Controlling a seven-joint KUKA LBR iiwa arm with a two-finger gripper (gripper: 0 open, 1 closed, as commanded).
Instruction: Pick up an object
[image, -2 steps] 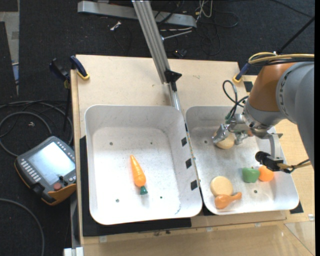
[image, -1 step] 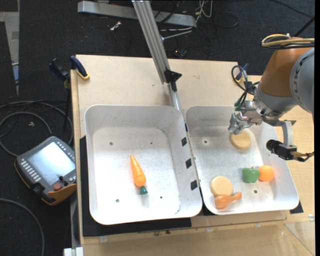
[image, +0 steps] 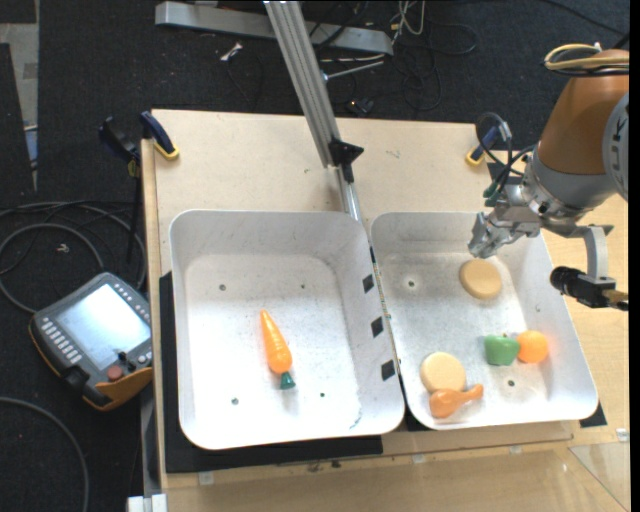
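While a grey-and-orange KUKA arm (image: 585, 130) reaches in from the right, its end effector (image: 487, 243) hangs over the back of the right-hand bin (image: 565, 330), just above and to the left of a round tan piece (image: 482, 280) lying on the bin floor. Whether the end effector is released or clenched cannot be told from this slanted overhead angle, and nothing is seen gripped in it. Its position suggests the tan piece is the likely target of the pick, though contact between the two cannot be confirmed.

Four more toy items sit toward the front of the same bin: a green piece (image: 501, 349) touching an orange ball (image: 533, 346), and a pale round disc (image: 442, 371) beside an orange drumstick-shaped piece (image: 455, 400). The neighbouring left bin (image: 200, 260) holds a single toy carrot (image: 276, 346), lying well apart from the arm. Both bins rest side by side on a wooden desk (image: 240, 160), apparently so that loose objects stay contained within reach. A handheld control pendant (image: 92, 340) lies on the floor to the left.
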